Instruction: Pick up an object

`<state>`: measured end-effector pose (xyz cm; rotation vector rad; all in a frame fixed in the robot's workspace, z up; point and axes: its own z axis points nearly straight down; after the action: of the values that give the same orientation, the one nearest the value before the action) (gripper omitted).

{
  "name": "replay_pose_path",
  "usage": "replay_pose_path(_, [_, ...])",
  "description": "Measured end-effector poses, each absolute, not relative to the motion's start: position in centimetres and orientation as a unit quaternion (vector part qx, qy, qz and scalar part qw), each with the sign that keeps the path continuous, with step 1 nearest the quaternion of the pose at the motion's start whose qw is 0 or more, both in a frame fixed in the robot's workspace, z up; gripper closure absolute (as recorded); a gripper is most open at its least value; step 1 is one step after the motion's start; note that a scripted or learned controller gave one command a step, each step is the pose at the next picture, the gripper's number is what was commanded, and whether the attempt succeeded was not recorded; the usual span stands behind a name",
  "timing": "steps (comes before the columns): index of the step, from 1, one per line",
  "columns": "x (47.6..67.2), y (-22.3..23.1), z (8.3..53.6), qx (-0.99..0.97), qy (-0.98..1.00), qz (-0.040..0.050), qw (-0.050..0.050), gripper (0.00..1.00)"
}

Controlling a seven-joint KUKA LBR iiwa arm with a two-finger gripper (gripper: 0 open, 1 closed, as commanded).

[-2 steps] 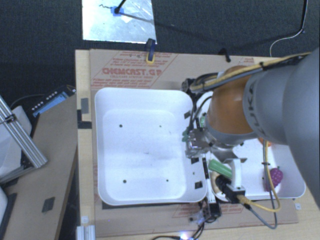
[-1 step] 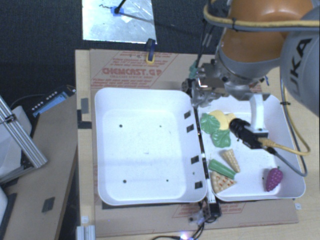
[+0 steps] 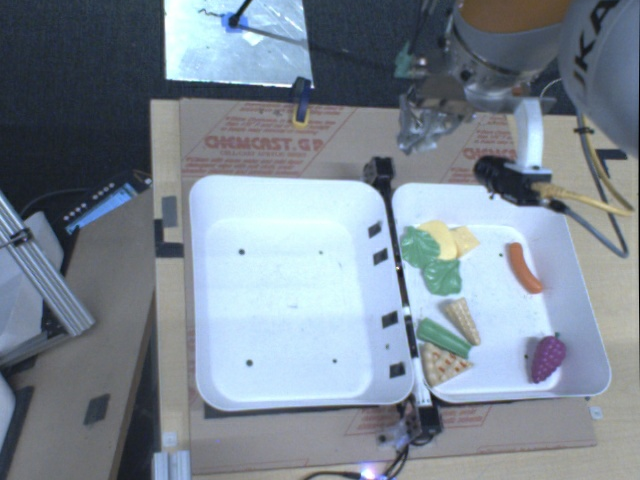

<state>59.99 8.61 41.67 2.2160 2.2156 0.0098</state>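
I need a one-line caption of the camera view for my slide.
Gripper above the bench behind the right bin, which holds toy foods including a sausage and purple grapes.

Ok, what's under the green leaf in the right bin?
The green leaf overlaps a yellow piece, whose top and right side stick out; the rest is covered.

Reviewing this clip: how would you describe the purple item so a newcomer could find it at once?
Start at the right bin, the one of the two white bins that has toy food in it. Go to its near right corner: the bunch of grapes lies there alone. It is the only purple piece, set apart from the orange sausage farther back.
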Motion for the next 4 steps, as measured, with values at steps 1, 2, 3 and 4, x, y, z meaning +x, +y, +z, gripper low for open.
replay_pose_path(1, [57.8,17.0,26.7,0.703,0.711,-0.0049,-0.005,1.00])
replay_pose_path(2, [49.8,19.0,20.9,0.704,0.710,-0.0043,-0.004,1.00])
replay_pose_path(3, [52.8,15.2,22.9,0.708,0.706,0.0006,0.001,1.00])
replay_pose_path(4, [55.6,21.5,17.4,0.704,0.710,0.0002,-0.001,1.00])
